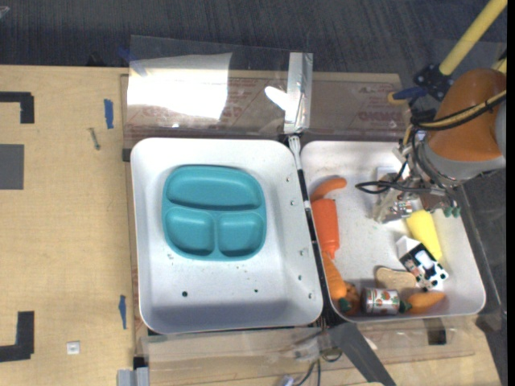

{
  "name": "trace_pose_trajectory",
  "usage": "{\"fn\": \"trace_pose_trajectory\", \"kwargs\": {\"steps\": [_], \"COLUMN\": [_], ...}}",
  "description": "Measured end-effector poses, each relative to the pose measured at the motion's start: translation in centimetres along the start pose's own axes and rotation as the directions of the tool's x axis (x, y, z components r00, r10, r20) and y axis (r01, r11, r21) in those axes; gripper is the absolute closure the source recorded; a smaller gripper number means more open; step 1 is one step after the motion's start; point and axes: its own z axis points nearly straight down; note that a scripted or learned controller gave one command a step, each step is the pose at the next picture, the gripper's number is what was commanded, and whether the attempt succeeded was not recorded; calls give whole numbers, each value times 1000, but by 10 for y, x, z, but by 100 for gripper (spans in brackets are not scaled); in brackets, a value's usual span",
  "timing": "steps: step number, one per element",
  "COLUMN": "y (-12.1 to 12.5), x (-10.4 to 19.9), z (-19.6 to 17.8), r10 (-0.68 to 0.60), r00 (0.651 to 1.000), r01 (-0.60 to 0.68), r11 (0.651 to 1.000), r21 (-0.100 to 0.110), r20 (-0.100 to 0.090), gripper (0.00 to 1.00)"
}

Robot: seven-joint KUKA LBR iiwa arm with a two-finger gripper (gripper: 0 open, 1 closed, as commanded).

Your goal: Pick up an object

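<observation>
My gripper (396, 207) hangs low in the right bin (471, 252), at its upper right part, under the grey wrist and orange band. Its tip is just left of the top end of a yellow banana-shaped toy (424, 232) and seems to touch it or be very close. Below that toy lies a black-and-white cow figure (424, 265). A long orange carrot (326, 227) lies along the bin's left wall, with a curved orange sausage (328, 186) above it.
Along the right bin's front edge are a small can (381, 300), a tan bread slice (393, 277) and an orange piece (425, 301). The left bin (153, 296) holds a teal divided plate (214, 210). A clear plastic sheet (209, 95) stands behind the bins.
</observation>
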Motion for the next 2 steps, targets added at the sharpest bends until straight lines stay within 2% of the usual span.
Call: {"fn": "trace_pose_trajectory", "kwargs": {"steps": [1, 2], "y": [41, 43], "x": [16, -13], "z": [11, -81], "r10": [-452, -39], "r00": [892, 999], "r01": [452, 39], "r11": [892, 999], "r21": [-6, -3], "r20": [-7, -11], "gripper": [100, 100]}}
